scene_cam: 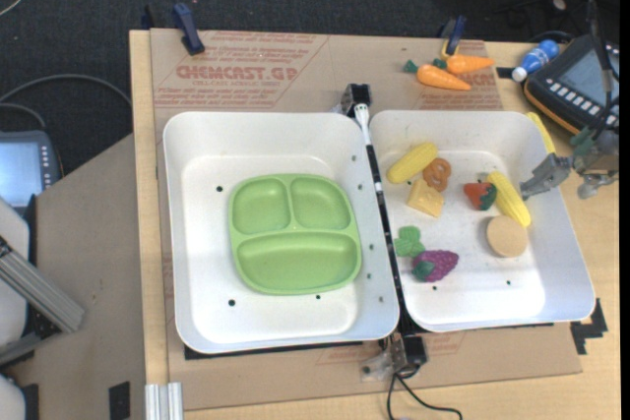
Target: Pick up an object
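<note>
Nearest the camera, grapes and broccoli lie in the right bin, a round bun and two corn cobs farther back, while the gripper sits at the bin's right rim, holding nothing, finger spread impossible to tell.

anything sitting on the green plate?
No. The green plate in the left bin has all three compartments bare; the toy food lies in the right bin.

Red print reads "CHEMCAST G P" on the brown board, far left, behind the bins; smaller lines are too blurred.
</note>
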`<act>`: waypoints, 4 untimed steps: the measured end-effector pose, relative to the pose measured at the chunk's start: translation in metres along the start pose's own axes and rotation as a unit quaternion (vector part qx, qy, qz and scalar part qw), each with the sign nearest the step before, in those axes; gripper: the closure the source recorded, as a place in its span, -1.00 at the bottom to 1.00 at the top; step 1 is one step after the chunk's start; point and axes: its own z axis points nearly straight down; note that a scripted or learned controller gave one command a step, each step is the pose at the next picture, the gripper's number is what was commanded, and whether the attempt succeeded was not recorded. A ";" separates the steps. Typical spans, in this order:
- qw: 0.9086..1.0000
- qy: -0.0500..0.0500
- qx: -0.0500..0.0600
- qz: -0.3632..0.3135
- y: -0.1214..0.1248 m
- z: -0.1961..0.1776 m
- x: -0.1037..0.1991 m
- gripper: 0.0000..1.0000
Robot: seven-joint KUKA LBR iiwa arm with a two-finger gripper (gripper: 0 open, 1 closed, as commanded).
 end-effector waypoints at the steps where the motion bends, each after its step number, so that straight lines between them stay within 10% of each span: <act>1: 1.000 0.004 0.007 -0.003 -0.036 0.100 0.075 -1.00; 2: 1.000 0.001 -0.004 -0.001 -0.029 0.182 0.093 -1.00; 3: 1.000 -0.001 -0.002 0.001 -0.033 0.171 0.091 1.00; 4: 1.000 -0.002 -0.003 0.001 -0.032 0.162 0.091 1.00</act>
